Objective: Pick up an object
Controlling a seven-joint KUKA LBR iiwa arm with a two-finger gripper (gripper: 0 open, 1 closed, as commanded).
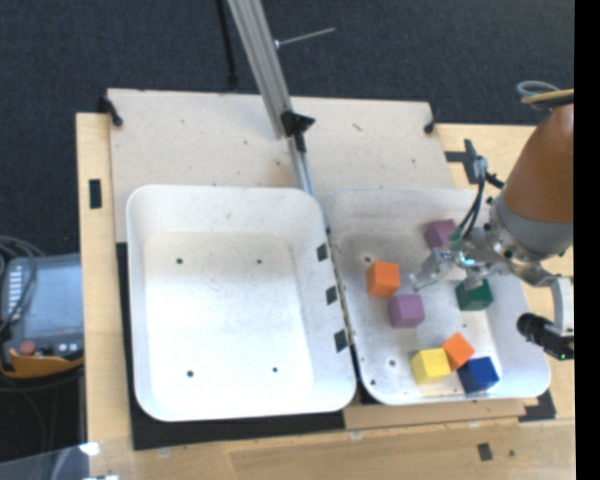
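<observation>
Approach step: gripper hovering above purple cube, finger state unreadable. Next: descend onto cube, clear of orange cube.

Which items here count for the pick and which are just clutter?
For the pick:
- gripper
- orange cube
- purple cube
- second purple cube
- green block
- yellow cube
- small orange cube
- blue cube
- right bin

Lying about:
- left bin
- aluminium rail
- handheld pendant
</observation>
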